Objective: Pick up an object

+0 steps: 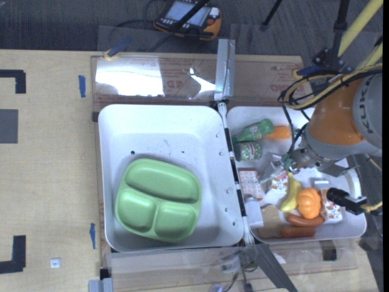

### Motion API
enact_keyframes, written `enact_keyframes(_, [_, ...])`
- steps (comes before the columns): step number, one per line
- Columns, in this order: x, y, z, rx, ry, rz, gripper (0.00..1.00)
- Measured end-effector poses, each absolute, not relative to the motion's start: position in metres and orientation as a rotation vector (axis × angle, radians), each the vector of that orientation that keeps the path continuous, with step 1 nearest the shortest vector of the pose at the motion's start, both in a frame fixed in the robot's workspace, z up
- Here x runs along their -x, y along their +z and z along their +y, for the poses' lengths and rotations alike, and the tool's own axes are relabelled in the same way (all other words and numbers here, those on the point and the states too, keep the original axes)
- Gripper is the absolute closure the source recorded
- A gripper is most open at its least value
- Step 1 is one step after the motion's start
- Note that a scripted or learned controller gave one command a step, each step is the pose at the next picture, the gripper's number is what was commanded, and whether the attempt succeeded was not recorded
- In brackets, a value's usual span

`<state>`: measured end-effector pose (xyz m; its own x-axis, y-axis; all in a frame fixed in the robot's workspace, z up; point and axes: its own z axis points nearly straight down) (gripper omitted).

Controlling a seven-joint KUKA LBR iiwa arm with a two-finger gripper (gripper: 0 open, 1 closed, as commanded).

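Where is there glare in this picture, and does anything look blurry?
Camera view: bright glare washes the clear plastic sheet behind the left white bin; the green divided plastic plate is evenly lit and sharp; the small cluttered items in the right white bin look soft.

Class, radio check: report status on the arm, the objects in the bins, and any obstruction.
Gripper low over right bin, fingers unclear. Banana, orange fruit, sausage, green bottle crowded together. Green divided tray sits alone in left bin.
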<state>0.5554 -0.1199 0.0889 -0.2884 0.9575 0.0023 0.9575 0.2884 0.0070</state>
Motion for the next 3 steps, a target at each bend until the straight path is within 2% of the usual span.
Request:
enact_keyframes(1, [-0.558,0.098,-0.120,-1.870,0.016,2.515,1.00])
enact_keyframes(2, [-0.542,0.121,-0.134,-1.894,0.000,2.506,1.00])
enact_keyframes(3, [-0.481,0.200,-0.093,-1.926,-0.004,2.488,1.00])
